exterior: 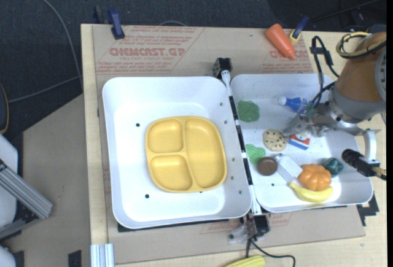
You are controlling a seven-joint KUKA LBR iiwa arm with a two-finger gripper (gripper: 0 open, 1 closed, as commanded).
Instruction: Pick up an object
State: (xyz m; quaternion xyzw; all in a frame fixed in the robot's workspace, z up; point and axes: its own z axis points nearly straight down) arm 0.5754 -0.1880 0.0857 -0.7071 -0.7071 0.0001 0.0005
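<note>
My gripper [305, 124] hangs low over the middle of the right bin [270, 86], reaching in from the right. Just below it lies a small red, white and blue packet [299, 142]. A blue bottle [293, 102] lies just behind the gripper and a speckled cookie [274, 139] sits to its left. Other items in this bin are a green leafy piece [249, 110], a small green piece [255, 152], a brown round piece [266, 166], a white block [287, 168], an orange pumpkin [315, 177], a banana [309, 194] and a dark green piece [334, 166].
The left bin [123, 137] holds a yellow divided plate [185, 153]. An orange carrot [280, 40] lies on the bench behind the right bin. A blue clamp [115, 23] grips the bench's far left edge.
</note>
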